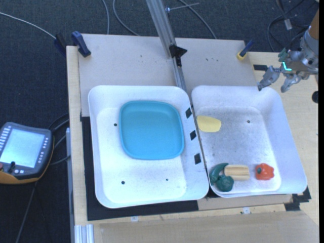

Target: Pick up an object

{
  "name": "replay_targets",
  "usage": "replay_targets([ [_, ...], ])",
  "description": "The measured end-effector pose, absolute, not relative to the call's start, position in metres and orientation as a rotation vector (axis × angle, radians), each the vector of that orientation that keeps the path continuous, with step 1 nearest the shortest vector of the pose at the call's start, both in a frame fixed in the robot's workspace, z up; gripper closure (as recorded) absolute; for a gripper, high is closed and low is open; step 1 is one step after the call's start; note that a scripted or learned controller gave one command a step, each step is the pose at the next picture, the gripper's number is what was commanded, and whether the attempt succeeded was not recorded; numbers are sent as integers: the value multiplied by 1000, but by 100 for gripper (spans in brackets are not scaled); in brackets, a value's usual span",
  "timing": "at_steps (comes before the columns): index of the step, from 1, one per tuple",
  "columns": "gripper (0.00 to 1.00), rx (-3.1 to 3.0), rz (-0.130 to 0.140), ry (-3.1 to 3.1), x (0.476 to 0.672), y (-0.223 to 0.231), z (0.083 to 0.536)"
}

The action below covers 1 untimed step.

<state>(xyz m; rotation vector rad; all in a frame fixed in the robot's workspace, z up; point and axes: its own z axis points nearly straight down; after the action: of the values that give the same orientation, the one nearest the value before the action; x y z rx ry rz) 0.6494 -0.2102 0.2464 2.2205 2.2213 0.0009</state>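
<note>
Red pepper (264, 171) w/ wood block (236, 171), green veg (221, 177), gripper (276, 82) wide, empty, well apart.

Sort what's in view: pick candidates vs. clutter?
Job:
gripper, fingers apart, above right bin's far corner
yellow piece
green vegetable
tan block
red pepper
right bin

Lying about:
blue plate in left bin
teach pendant
blue clamps

My bench (131, 59) is a pale board carrying two shallow white bins side by side, the left bin (101, 135) and the right bin (288, 140) touching, with a black mat (88, 186) under them.
</note>
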Motion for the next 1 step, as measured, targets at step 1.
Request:
replay_targets([
  [1,0,2221,1,2221,649,-210,246],
])
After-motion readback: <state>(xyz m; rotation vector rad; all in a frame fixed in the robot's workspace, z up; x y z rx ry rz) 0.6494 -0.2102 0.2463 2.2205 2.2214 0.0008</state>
